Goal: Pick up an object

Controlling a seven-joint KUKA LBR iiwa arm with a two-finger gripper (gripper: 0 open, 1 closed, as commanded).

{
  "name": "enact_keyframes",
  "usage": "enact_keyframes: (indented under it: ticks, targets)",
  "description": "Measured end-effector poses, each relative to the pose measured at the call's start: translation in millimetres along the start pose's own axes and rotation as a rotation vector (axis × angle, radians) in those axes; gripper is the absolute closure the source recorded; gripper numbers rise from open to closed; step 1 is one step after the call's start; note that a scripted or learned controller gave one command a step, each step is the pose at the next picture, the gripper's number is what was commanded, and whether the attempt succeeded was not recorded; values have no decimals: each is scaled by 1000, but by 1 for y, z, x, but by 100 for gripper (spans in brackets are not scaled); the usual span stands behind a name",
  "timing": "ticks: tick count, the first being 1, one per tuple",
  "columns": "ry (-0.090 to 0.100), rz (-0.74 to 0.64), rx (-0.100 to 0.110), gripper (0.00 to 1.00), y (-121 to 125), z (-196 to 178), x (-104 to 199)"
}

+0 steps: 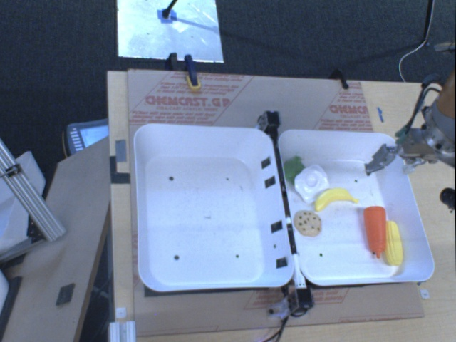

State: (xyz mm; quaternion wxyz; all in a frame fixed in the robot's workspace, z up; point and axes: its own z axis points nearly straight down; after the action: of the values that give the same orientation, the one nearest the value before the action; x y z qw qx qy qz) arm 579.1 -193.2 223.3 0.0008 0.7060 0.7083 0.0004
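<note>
The gripper (pixel 390 157), its grip state impossible to tell, is hovering over the right bin (pixel 420 258); below and beside it are lying a banana (pixel 335 198), carrot (pixel 375 230), corn (pixel 394 243), cookie (pixel 308 223), white cup (pixel 311 181) and green piece (pixel 293 168).

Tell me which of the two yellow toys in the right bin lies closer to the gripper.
The banana, curved, near the bin's middle beside the white piece. The corn cob lies further from the gripper, against the carrot.

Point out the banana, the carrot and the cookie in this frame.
banana (pixel 335 199), camera view, middle of its curved yellow body.
carrot (pixel 375 229), camera view, centre of its orange body.
cookie (pixel 308 223), camera view, centre of its speckled top face.
</note>
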Motion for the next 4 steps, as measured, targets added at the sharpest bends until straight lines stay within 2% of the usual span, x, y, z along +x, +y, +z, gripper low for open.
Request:
enact_keyframes:
  ticks: [1, 2, 3, 4]
  targets:
    - [1, -6, -1, 0, 49, 74, 40]
    - [5, -13, -10, 0, 79, 4, 155]
    - [1, -5, -6, 100, 77, -3, 146]
    - [2, 4, 6, 100, -23, -11, 153]
